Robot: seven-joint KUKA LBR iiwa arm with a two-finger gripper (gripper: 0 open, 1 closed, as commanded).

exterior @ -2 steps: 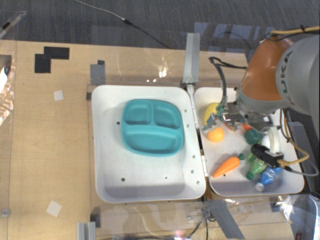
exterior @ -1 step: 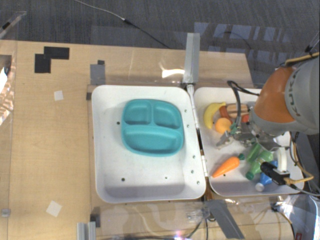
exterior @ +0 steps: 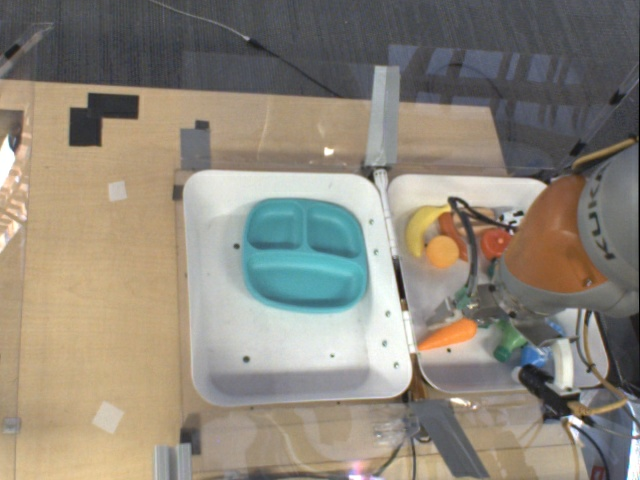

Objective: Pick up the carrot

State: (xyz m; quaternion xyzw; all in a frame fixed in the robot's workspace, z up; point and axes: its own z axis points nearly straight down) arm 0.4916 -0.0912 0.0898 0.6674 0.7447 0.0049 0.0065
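Note:
The carrot (exterior: 447,335) lies on its side near the front left corner of the right bin (exterior: 416,278), its tip pointing left toward the divider. My gripper (exterior: 474,308) hangs just above and slightly right of the carrot's thick end, under the orange band of the arm (exterior: 550,248). The arm's body covers much of the bin's right half. Nothing shows held in the gripper.
A banana (exterior: 420,226), an orange ball (exterior: 442,252) and a red item (exterior: 493,240) sit at the back of the right bin. A green piece (exterior: 507,341) and a blue piece (exterior: 533,356) lie right of the carrot. The left bin (exterior: 200,298) holds a teal divided plate (exterior: 305,253).

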